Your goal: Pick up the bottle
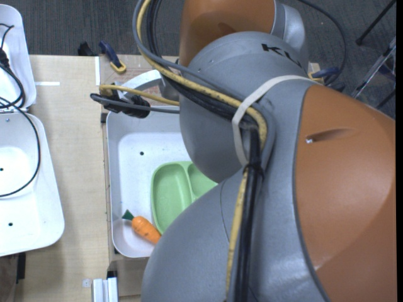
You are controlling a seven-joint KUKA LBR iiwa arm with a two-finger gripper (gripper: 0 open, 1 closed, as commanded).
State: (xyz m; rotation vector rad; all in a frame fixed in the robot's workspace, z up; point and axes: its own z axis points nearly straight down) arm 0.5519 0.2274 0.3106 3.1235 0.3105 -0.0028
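Apparently bottle hidden behind grey arm [264, 168]

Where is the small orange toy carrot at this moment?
The small orange toy carrot lies in the near left corner of the right white bin, beside the light green plastic divided tray and next to the grey arm.

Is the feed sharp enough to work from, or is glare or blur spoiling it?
Camera view: the arm looms close to the lens, its orange shell catching soft sheen; the right bin is evenly lit with mild shadow under the arm; the green tray and carrot read slightly soft but recognisable.
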